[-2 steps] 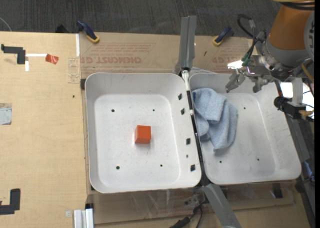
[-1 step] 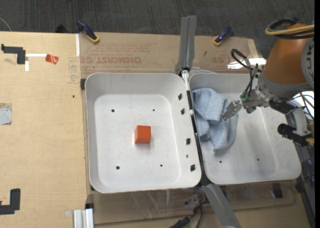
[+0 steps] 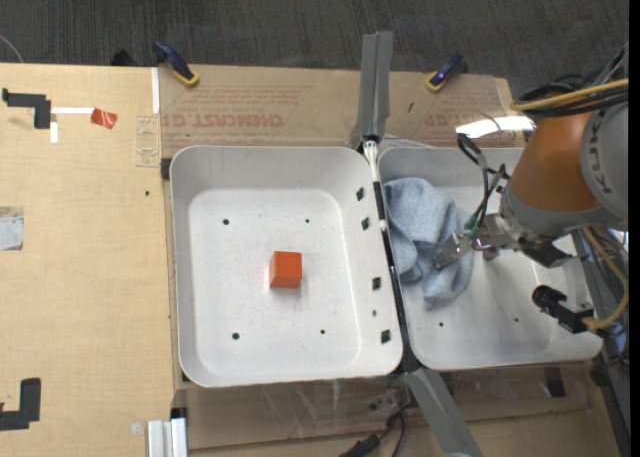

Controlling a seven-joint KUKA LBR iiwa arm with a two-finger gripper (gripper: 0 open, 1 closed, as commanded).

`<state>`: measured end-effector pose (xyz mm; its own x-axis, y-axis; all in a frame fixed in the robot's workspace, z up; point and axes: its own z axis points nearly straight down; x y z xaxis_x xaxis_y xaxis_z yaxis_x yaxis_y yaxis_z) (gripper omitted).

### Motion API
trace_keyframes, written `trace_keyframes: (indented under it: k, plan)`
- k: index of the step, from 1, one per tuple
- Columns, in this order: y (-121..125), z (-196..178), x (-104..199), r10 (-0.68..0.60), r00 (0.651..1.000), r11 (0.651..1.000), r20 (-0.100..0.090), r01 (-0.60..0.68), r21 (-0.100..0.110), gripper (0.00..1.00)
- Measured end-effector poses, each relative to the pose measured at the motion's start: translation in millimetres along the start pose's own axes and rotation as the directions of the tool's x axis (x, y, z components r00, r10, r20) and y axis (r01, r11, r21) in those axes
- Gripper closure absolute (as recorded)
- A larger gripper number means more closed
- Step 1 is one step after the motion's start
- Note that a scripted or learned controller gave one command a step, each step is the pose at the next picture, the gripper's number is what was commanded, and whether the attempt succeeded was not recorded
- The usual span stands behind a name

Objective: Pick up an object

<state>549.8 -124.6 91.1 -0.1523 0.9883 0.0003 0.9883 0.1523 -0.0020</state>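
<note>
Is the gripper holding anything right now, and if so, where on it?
Cannot be told. The gripper sits at the right edge of the crumpled light-blue cloth in the right white bin.

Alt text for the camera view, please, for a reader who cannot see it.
The arm's end effector is down in the right bin, at a crumpled light blue cloth against that bin's left wall. An orange block lies alone in the left bin.

Orange block (image 3: 286, 270), pale blue cloth (image 3: 420, 225)
</note>
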Motion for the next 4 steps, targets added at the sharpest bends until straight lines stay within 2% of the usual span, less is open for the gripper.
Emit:
trace_keyframes:
  k: [1, 2, 3, 4]
  plan:
    - [0, -9, -1, 0.004, 1.0, 1.0, 0.0, -0.004, -0.001, 1.0]
    - [8, -115, 0, 0.251, 0.968, 0.968, 0.001, -0.251, -0.001, 1.0]
    - [8, -115, 0, 0.251, 0.968, 0.968, 0.001, -0.251, -0.001, 0.0]
    - [10, -1, 9, 0.265, 0.964, 0.964, 0.001, -0.265, -0.003, 0.0]
